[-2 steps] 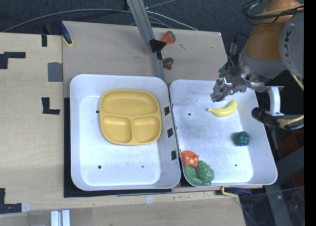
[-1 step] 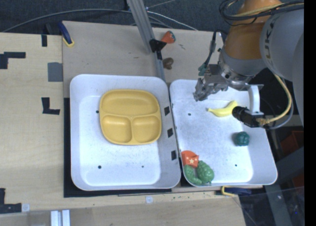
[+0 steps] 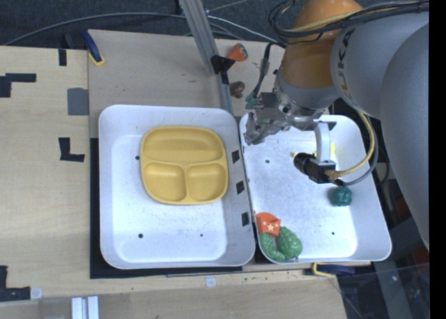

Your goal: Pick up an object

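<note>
My gripper (image 3: 256, 131) hangs over the far left corner of the right bin (image 3: 362, 241), low above its floor. I see nothing between its fingers. A small orange-red object (image 3: 268, 224) lies at the near left corner of that bin, touching a green lumpy object (image 3: 284, 245) just in front of it. A teal rounded object (image 3: 341, 196) rests near the bin's right side. A yellow item (image 3: 330, 149) is partly hidden behind a black part of the arm.
The left bin (image 3: 118, 241) holds a yellow divided plate (image 3: 185, 164) in its far half. A grey pole (image 3: 198, 25) slants up from the divider between the bins. The big grey arm (image 3: 390, 67) covers the right bin's far right corner.
</note>
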`<act>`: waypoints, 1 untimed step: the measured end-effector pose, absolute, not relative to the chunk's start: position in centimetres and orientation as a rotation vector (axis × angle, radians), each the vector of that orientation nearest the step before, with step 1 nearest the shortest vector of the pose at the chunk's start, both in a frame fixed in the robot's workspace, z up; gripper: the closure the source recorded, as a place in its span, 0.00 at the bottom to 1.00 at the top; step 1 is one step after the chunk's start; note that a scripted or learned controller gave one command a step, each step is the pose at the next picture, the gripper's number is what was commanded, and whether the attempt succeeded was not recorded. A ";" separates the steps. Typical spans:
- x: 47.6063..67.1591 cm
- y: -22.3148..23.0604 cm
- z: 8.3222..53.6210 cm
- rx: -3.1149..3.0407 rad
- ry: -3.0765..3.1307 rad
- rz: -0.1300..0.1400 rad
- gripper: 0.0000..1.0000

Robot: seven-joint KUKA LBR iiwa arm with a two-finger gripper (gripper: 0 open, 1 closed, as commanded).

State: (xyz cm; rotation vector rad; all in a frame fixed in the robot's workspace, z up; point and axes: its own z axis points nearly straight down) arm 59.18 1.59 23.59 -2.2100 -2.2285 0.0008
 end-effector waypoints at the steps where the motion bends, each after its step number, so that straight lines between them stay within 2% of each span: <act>1: 59.3 7.6 22.6 -2.210 -2.228 0.002 1.00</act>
